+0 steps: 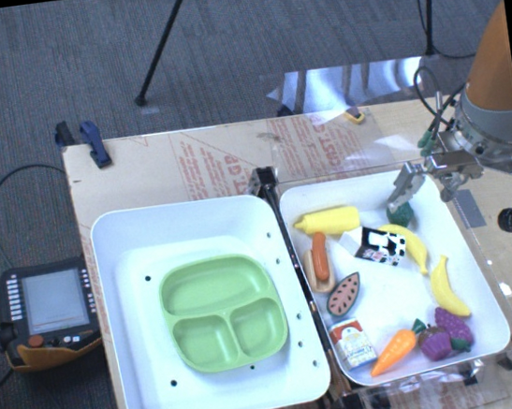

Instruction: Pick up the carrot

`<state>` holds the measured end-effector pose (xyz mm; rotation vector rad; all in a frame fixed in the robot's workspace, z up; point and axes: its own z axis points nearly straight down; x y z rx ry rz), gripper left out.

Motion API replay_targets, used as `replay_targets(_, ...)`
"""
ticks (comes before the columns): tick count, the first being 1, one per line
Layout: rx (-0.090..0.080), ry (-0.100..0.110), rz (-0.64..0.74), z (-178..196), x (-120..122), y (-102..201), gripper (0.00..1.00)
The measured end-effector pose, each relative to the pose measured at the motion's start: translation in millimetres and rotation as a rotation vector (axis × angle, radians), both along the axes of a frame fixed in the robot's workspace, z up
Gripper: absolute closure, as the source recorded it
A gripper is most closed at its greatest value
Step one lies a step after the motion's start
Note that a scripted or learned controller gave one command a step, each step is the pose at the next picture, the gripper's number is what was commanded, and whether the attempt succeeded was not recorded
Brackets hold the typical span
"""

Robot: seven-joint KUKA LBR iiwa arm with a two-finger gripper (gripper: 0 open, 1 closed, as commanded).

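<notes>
Nearest you, along the front edge of the counter (174, 158), sit the two white bins. Start at the left: a pendant (52, 311) lies on the floor beside the counter, then the left bin (117, 256) holds a green divided plate (224, 312). Moving right, the right bin (482, 282) is crowded: a sausage (319, 256), a melon slice (344, 294), a small carton (352, 342), and then the carrot (395, 351), lying flat near the front wall, its tip pointing toward the carton and its green top touching the grapes (441, 335). Further right lie two bananas (445, 286), and farther back a yellow squash (328, 222) and a cow-patterned block (381, 245).

The gripper (430, 179) hovers over the bin's back right corner, well apart from the carrot. One of its fingers (403, 189) reaches down-left, but you cannot tell how wide they stand; nothing appears between them.

Watch the crowding. The carrot is wedged between carton and grapes, just beside the front wall, so a descent slightly off could pinch the grapes instead, or strike the wall. Its tapered, smooth orange body looks likely to squirt out of a grip placed near the thin tip; aim for the thick middle, across its width.
</notes>
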<state>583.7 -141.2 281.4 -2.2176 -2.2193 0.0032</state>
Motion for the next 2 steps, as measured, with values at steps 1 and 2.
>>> replay_targets(1, 0.002, 0.011, -0.232, -89, -73, -39, 0.0)
replay_targets(2, 0.003, 0.003, -0.09, -197, -109, -20, 0.0)
